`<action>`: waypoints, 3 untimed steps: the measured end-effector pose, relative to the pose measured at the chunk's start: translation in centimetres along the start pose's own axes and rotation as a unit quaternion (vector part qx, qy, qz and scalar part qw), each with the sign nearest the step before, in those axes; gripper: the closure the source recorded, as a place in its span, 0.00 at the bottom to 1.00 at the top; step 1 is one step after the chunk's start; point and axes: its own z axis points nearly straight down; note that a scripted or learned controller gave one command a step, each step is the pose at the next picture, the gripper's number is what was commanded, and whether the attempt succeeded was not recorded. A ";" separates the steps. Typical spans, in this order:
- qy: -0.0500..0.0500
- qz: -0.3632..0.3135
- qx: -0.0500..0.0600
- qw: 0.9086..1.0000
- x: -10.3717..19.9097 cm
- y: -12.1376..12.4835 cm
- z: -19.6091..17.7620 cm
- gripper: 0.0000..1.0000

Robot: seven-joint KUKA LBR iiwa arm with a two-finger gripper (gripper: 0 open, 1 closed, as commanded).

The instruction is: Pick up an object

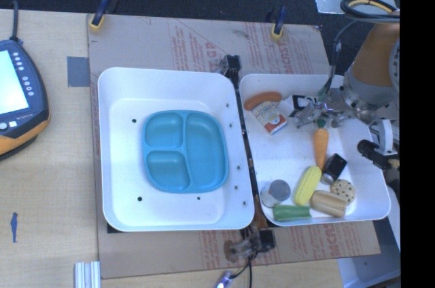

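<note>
Blue divided plate (pixel 185 151), orange-edged pendant (pixel 17 100)

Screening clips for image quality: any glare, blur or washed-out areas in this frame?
Camera view: both white bins look overexposed, with rims washed out; the blue plate stays crisp; the claw is small and murky against the bright bin floor; the toys near the corn are slightly soft.

Cardboard sheet (pixel 204 49) under the bins, lying to the left of the gripper (pixel 319 118) and beyond it: repeated red print runs in diagonal lines across it, too small and blurred to read. Small carton (pixel 273 122) just left of the gripper: red and white label, lettering not legible. Handheld pendant (pixel 17 93) far to the left of the gripper: lit screen and a column of round buttons, with no characters that can be made out.
</note>
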 end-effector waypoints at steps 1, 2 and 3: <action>0.001 0.000 0.002 1.000 -1.4 -3.9 1.0 0.00; 0.000 -0.001 0.003 1.000 -1.4 -3.9 0.0 1.00; 0.001 0.000 0.001 1.000 6.4 -3.4 -9.0 1.00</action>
